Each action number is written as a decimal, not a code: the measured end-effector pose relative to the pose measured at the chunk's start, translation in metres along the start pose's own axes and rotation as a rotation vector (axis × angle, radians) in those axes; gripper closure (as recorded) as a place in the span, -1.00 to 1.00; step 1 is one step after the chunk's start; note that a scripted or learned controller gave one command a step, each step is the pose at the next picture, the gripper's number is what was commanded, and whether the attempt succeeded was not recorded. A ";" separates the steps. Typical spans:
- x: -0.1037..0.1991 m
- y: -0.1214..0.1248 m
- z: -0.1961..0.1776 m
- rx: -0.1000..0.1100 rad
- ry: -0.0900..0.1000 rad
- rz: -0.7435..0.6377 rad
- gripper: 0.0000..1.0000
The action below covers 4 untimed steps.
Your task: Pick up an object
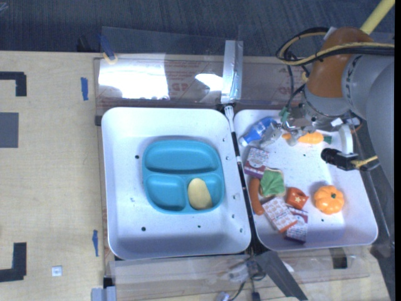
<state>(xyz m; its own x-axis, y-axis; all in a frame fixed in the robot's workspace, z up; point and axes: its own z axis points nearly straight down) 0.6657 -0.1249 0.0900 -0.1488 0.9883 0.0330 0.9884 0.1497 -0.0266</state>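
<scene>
Room is widest in the right bin [358, 226] along its 3 to 5 o'clock side, where bare white floor runs to the rim. Its 9 o'clock edge is crowded. The pale wooden bench [44, 187] lies flat around both bins.

The gripper [292, 127] hangs low at the right bin's 12 o'clock edge. Whether it is spread or closed cannot be told. A blue packet [258, 132] lies just at its 9 o'clock, an orange piece [310, 138] just at its 4 o'clock. Nearer 6 o'clock sit a green leaf [272, 184], a red block [296, 197], printed packets [279, 213] and a toy pumpkin [329, 199].

The left bin [125, 221] holds a blue divided tray [182, 158], with a yellow potato [199, 193] in its 5 o'clock compartment.
</scene>
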 end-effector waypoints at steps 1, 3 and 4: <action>0.047 0.007 -0.096 -0.037 -0.028 0.331 -1.00; 0.029 -0.101 0.006 -0.037 -0.027 0.395 -1.00; 0.009 -0.140 0.002 -0.029 -0.027 0.281 -1.00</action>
<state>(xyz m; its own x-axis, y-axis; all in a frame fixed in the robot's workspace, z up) 0.5259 -0.1365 0.0925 0.1310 0.9914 0.0018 0.9914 -0.1310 -0.0028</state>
